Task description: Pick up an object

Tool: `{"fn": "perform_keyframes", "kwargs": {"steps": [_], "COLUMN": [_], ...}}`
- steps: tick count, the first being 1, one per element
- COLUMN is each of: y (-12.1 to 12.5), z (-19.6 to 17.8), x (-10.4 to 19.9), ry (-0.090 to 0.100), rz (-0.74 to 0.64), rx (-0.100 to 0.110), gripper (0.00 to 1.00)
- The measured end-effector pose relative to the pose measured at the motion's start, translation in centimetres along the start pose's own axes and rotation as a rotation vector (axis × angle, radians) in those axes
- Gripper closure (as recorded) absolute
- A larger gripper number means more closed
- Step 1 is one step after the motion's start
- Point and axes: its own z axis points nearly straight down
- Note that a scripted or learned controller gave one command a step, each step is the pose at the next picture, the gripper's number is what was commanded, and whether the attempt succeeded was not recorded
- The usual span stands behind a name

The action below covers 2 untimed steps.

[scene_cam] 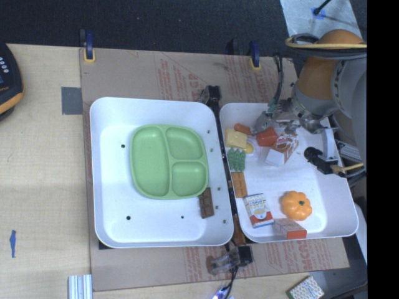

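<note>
My gripper [277,118] hangs over the far part of the right bin [336,220], reaching in from the upper right. Just below it lies a red object [266,137], beside a white and red packet [280,149]. I cannot tell whether the gripper touches either one. An orange pumpkin [295,205] sits nearer the front, next to a small red and white carton [257,210] and a brown block [289,229]. A yellow item [238,139], a green item [236,159] and a small orange piece [242,129] lie along the bin's left side.
The left bin [112,185] holds a green divided plate [168,161] and a dark brown block [205,202]. A narrow brown bar [239,184] lies by the divider. A black part [321,161] of the arm juts over the right bin's right side.
</note>
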Motion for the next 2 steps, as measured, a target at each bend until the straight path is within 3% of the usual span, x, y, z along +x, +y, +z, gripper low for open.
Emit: {"fn": "perform_keyframes", "kwargs": {"steps": [1, 2], "y": [0.8, 0.9], "z": [1.3, 0.2], "x": [2.2, 2.1], "ry": [0.013, 0.013], "rz": [0.003, 0.001], "rx": [0.036, 0.037], "gripper": [0.00, 1.00]}}
